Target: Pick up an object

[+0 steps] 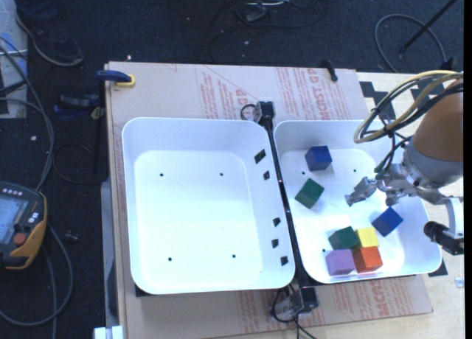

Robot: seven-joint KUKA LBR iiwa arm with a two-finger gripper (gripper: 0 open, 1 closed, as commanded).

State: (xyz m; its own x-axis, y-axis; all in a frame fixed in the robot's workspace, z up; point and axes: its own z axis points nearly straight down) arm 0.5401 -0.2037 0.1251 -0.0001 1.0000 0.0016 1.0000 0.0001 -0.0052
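Several coloured cubes lie in the right bin (413,260). A blue cube (318,157) sits at the back and a dark green cube (310,193) just in front of it. At the front, a green cube (344,238), a yellow cube (367,238), a purple cube (340,261) and an orange cube (367,259) are packed together. A second blue cube (387,221) lies to their right. My gripper (375,194) hangs over the bin's middle, just behind that second blue cube. It is open, with nothing between its fingers.
The left bin (140,205) stands beside the right one, with a black divider strip (279,197) between them. Both rest on a cardboard sheet (221,87). Looped cables (391,109) trail from the arm at the right. A handheld pendant (18,223) lies on the floor at left.
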